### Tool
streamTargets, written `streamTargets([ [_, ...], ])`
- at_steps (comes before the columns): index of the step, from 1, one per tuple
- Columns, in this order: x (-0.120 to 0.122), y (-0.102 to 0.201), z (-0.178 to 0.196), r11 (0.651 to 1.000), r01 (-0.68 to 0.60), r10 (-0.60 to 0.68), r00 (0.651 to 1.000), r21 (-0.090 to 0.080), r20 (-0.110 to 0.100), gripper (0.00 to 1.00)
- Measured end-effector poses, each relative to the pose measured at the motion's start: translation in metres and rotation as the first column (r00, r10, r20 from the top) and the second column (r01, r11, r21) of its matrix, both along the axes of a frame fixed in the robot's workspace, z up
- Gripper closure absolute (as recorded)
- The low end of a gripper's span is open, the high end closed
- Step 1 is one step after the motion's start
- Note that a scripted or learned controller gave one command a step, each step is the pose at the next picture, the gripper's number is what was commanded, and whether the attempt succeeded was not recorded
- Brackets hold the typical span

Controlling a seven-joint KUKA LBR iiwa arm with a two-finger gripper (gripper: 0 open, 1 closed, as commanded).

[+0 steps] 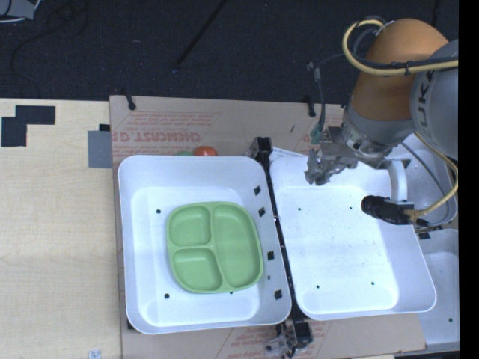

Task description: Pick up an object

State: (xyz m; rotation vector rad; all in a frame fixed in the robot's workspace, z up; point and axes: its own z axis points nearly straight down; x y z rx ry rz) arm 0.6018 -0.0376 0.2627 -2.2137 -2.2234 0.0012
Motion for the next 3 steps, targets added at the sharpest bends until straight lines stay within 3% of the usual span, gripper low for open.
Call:
streamTargets([
  [1,-0.017,0.045,-0.007,1.0,0.001,-0.001,1.0,-0.001,-0.002,1.0],
  [3,-0.016,0.14,-0.032,1.0,0.0,0.0,1.0,-0.002,-0.001,1.0],
])
